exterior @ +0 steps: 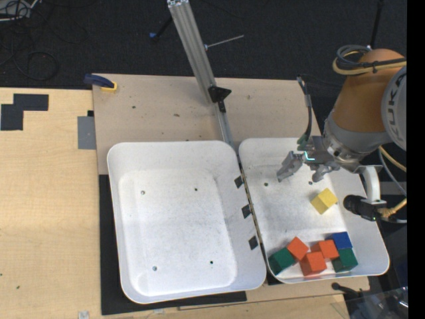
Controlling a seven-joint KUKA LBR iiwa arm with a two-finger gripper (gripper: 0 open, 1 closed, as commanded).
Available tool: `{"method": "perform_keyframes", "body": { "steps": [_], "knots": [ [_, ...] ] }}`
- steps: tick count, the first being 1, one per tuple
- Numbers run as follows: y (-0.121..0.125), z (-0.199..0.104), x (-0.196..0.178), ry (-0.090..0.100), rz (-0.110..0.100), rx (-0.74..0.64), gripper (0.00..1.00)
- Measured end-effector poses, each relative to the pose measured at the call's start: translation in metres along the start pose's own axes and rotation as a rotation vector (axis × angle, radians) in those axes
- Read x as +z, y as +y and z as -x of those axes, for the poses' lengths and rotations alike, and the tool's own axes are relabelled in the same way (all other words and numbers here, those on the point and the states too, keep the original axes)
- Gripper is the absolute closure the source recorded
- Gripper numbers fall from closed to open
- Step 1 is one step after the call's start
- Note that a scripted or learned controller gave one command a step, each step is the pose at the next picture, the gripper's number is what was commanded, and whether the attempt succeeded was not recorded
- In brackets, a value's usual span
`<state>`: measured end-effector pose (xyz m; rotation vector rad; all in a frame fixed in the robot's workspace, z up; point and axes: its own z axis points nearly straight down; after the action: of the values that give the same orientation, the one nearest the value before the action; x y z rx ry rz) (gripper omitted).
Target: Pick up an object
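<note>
Camera view gives me the gripper hanging over the upper part of the right bin, its two fingers spread apart with nothing between them. From where I sit, the step in hand looks like choosing a target and lining up for the descent, and I judge the yellow block the sensible choice: it lies alone on bare bin floor, just below and a little to the right of the gripper, clear of everything else. To do this well I would centre the open fingers over that block, turn the wrist so the pads meet two flat faces and not the corners, since it sits slightly rotated, and go straight down before closing. Further below the gripper, near the lower rim of the bin, a cluster is packed together: a green block, an orange block, a red block, another orange one, a blue block and a dark green block. They touch one another, so I expect fingers there to jam or nudge neighbours. The left bin lies well off to the gripper's left.
</note>
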<state>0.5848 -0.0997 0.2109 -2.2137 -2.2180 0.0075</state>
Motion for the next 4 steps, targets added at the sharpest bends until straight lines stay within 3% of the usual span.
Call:
{"method": "perform_keyframes", "body": {
  "steps": [1, 3, 4],
  "knots": [
    [0.001, 0.001, -0.002, -0.001, 0.005, 0.003, 0.00],
    [-0.003, 0.005, 0.086, -0.001, 0.000, 0.004, 0.00],
    [-0.002, 0.005, 0.120, -0.001, 0.007, 0.005, 0.00]
  ]
}}
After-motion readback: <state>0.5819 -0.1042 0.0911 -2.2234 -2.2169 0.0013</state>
